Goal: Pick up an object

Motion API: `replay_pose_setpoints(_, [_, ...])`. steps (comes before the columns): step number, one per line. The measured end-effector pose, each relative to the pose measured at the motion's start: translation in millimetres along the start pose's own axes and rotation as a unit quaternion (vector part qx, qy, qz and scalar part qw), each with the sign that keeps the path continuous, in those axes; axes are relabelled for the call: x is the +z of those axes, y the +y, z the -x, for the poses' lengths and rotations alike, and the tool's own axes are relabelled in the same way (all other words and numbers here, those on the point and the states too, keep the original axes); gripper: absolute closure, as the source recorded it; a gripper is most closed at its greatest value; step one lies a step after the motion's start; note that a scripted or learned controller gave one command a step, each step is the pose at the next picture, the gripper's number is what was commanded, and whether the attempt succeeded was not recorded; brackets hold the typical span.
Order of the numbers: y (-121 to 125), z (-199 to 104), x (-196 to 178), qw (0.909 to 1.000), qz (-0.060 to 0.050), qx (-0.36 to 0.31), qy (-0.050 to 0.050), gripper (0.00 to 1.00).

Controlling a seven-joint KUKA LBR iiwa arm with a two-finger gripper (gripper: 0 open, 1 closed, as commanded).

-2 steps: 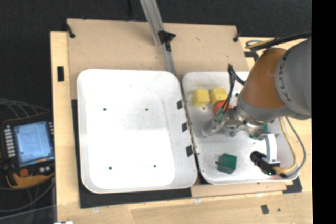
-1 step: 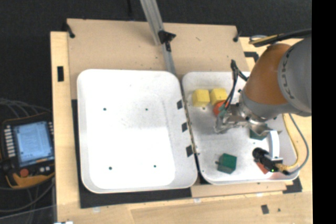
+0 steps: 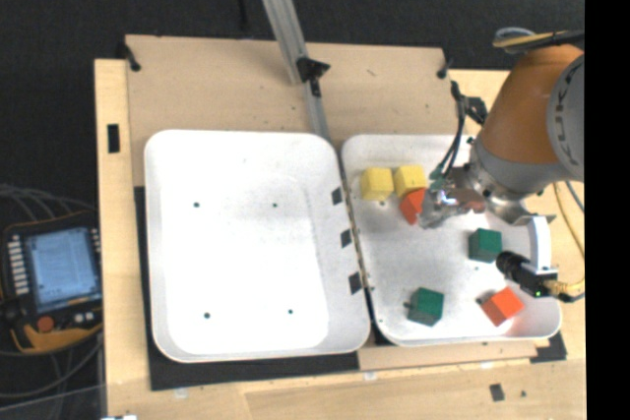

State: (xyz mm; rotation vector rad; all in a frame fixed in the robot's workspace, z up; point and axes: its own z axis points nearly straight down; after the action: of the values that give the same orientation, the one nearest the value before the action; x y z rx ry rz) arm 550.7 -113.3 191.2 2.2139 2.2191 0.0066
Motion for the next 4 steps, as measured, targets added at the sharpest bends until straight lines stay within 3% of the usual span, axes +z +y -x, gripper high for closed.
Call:
replay_pose_setpoints(1, [2, 1, -33, 1.0, -0.001, 0.0, 0.0, 1.0])
replay_pose_setpoints(3, [46, -84, -51, 1.0, -0.003, -0.002, 0.002, 1.0])
replay_pose_setpoints(4, [60, -131, -40, 1.0, -0.003, -0.002, 0.001, 1.0])
